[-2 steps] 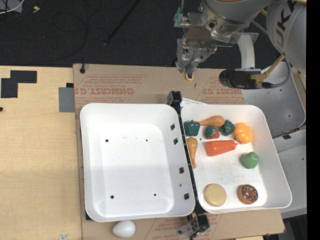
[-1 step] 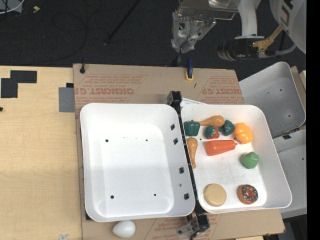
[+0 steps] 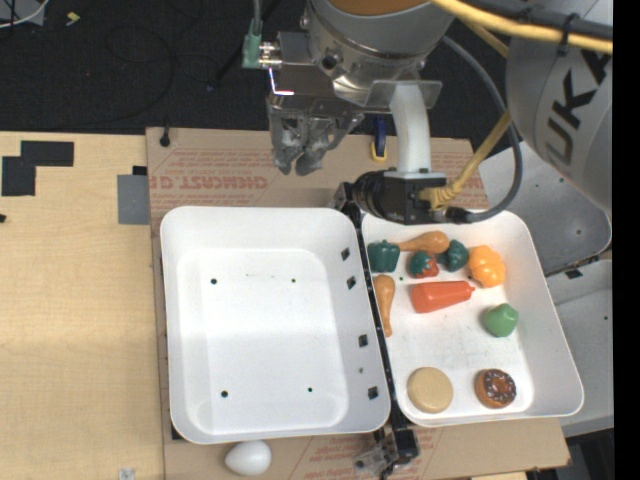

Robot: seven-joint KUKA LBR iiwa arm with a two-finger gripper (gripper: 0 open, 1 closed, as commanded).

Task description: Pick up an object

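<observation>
My gripper (image 3: 303, 155) hangs high behind the back rim of the left bin (image 3: 190, 230), over the cardboard. Its grey fingers look pressed together with nothing between them. All the toy food lies in the right bin (image 3: 555, 368): a dark green pepper (image 3: 383, 256), an orange gourd (image 3: 425, 241), a small red and green piece (image 3: 423, 264), another dark green piece (image 3: 456, 256), an orange pepper (image 3: 486, 265), a red carrot-shaped piece (image 3: 440, 295), a slim orange piece (image 3: 384, 303), a green lime (image 3: 500, 319), a beige cookie (image 3: 430, 389) and a chocolate donut (image 3: 496, 388).
A white egg (image 3: 247, 457) rests on the cardboard in front of the left bin, outside both bins. A black divider with clips (image 3: 362, 298) runs between the bins. The arm's body fills the upper right.
</observation>
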